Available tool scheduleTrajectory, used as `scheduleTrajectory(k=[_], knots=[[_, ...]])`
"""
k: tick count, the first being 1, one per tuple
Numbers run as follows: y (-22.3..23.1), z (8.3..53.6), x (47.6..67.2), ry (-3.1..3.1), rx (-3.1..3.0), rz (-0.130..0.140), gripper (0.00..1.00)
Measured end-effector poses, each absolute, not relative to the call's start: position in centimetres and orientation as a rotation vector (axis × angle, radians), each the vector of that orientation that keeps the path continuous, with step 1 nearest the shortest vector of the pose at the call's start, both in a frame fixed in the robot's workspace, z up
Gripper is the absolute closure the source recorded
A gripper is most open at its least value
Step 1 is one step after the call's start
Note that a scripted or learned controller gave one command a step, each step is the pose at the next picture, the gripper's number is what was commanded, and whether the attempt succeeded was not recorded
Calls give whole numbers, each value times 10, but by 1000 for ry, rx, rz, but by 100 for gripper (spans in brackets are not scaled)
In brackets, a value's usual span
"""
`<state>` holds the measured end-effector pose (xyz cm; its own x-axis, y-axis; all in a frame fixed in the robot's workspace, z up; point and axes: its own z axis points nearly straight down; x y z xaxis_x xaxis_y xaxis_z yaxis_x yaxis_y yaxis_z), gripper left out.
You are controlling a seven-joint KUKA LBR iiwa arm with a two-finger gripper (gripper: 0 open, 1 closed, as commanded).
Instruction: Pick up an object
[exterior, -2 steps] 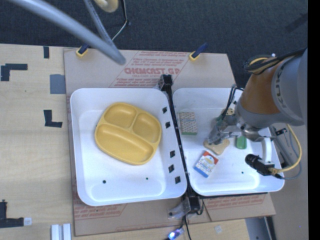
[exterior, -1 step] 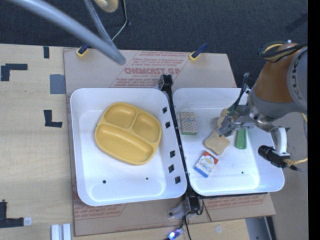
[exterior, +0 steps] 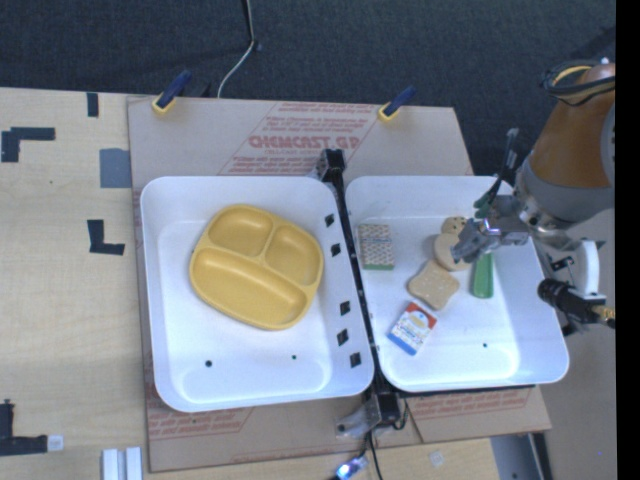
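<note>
My gripper [exterior: 472, 240] hangs low over the right bin [exterior: 500, 358], near its right side. Directly at its left tip lies a tan, knobbly round object [exterior: 450, 240], and whether they touch cannot be told. A green stick-shaped object [exterior: 483, 276] lies just below the gripper. A tan bread-like slice [exterior: 433, 286] rests to the lower left of it. A small red, white and blue carton [exterior: 411, 328] lies nearer the front. By the bin's left wall sits a checkered green-and-pink square [exterior: 375, 246].
The left bin [exterior: 170, 368] holds a yellow divided plate [exterior: 257, 265], upside or tilted I cannot tell. A black divider with clips [exterior: 345, 268] runs between the bins. The grey arm with its orange band [exterior: 575, 128] comes in from the right over the right bin's edge.
</note>
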<state>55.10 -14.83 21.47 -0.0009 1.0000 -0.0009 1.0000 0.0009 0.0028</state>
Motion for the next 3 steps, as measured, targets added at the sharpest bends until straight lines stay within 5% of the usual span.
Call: scheduleTrajectory(k=[1, 3], knots=[[-148, 263, 552, 2221, 2216, 3, 100], [-47, 249, 567, 2229, 2215, 0, 100]])
